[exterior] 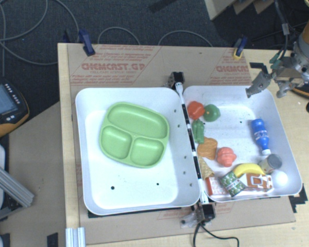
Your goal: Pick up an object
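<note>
Two-finger gripper (268, 84) sits over the far-right corner of the right-hand shallow white bin (232, 95), coming in from the right edge of the view. Fingers are spread wide with nothing between them; one tip hangs over the bin's far rim, the other just outside it.

No target is specified, so the nearest candidate is my pick: the blue plastic bottle with a white cap (259, 134). It lies flat on the bin floor near the right wall, toward the camera from the gripper and slightly left of it, well apart from the other items. Its long axis runs roughly far-to-near, cap end pointing at the camera, so I'd judge the fingers need to close across the bottle, left-to-right in the view.

Other items, all further off:
- red tomato-like piece (195, 108) and green round piece (212, 112), touching, near the divider
- orange round fruit (226, 156) mid-bin
- yellow banana (248, 169) in the crowded near-right cluster

The left-hand shallow white bin (92, 138) holds just a green three-compartment plastic plate (135, 134), the hardest reach.

Risk, as I see it: the bottle can roll sideways if the fingers land off-centre.
</note>
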Robot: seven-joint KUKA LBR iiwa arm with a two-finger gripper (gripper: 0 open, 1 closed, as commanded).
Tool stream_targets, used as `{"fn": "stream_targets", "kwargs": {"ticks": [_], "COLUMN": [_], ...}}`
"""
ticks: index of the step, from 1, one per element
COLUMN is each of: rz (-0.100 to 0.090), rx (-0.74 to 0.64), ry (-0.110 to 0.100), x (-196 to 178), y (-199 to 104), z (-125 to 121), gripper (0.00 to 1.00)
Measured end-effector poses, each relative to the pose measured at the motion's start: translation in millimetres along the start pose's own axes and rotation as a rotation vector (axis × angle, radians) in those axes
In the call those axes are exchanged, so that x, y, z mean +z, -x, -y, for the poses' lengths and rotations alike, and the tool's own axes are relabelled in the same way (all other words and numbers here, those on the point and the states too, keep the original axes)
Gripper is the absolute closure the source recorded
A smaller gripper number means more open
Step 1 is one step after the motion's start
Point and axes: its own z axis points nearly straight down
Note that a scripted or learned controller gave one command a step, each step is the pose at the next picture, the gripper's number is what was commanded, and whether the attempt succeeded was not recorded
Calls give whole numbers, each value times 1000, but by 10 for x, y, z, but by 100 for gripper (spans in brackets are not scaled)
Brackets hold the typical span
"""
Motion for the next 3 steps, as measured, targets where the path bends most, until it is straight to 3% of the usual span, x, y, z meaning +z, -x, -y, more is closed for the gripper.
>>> {"fn": "stream_targets", "kwargs": {"ticks": [1, 2, 3], "rz": [0, -8, -2], "rx": [1, -3, -3], "ry": [-2, -3, 0], "x": [1202, 1907, 1795], "y": [566, 496, 515], "z": [-75, -22, -30], "gripper": [0, 0, 100]}}
